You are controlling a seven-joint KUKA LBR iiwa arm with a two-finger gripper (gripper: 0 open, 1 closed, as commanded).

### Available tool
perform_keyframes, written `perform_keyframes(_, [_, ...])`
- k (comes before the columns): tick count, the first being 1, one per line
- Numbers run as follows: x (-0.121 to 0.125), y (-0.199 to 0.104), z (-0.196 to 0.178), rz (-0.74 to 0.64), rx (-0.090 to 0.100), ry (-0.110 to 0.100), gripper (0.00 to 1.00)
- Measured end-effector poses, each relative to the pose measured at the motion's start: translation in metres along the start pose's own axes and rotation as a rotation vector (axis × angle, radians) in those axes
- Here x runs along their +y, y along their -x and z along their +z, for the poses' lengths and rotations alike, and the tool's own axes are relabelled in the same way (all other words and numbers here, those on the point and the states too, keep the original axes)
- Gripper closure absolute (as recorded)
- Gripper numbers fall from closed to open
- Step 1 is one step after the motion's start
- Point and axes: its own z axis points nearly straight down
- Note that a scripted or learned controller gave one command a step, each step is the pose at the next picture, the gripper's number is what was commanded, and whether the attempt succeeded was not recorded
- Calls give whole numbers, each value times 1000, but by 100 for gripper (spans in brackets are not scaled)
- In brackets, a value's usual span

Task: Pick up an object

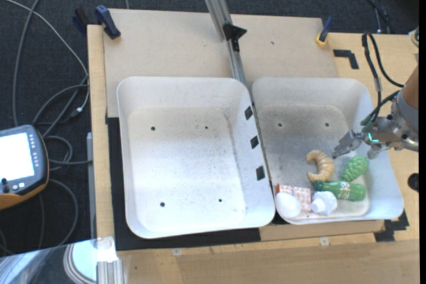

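Gripper [358, 142] hangs low over the right bin [299, 100], just above the green ridged toy [357, 167]; whether the fingers are spread or pressed together cannot be told. Judged step: approach, nothing yet grasped. Candidate objects cluster in the bin's near right corner — a tan curled piece [321, 165], a green bottle [342, 191], a white rounded item [288, 205]. The next move calls for a straight descent onto one piece. The bin wall crowds the cluster — open room lies toward the bin's far left.
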Motion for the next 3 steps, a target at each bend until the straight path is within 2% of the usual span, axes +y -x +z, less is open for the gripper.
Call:
perform_keyframes(1, [1, 0, -2, -1, -1, 6, 0])
perform_keyframes(3, [13, -4, 94, -3, 1, 0, 0])
